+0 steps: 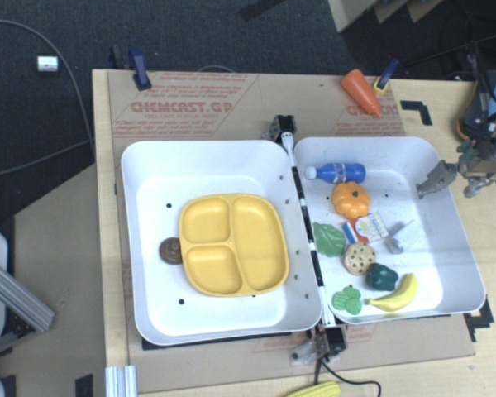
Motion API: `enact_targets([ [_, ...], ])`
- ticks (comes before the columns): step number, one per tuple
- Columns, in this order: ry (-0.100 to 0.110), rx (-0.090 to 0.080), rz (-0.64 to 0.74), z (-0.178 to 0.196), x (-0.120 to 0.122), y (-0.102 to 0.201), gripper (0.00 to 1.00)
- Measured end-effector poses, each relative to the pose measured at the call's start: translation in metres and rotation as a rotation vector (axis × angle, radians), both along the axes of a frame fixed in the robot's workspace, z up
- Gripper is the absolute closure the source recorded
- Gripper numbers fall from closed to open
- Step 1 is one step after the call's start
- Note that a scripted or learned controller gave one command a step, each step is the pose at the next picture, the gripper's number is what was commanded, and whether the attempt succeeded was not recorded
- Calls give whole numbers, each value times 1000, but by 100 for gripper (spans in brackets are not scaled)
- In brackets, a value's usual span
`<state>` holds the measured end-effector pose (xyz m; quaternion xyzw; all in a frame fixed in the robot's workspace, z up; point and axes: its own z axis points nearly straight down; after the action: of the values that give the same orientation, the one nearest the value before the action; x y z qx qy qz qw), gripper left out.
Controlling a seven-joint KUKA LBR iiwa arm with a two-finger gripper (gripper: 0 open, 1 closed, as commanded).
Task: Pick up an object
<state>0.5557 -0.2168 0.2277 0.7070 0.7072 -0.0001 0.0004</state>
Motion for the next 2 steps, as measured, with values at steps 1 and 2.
enact_targets([
  [1, 3, 3, 1, -100, 27, 84, 0],
  [2, 3, 2, 1, -139, 40, 113, 0],
])
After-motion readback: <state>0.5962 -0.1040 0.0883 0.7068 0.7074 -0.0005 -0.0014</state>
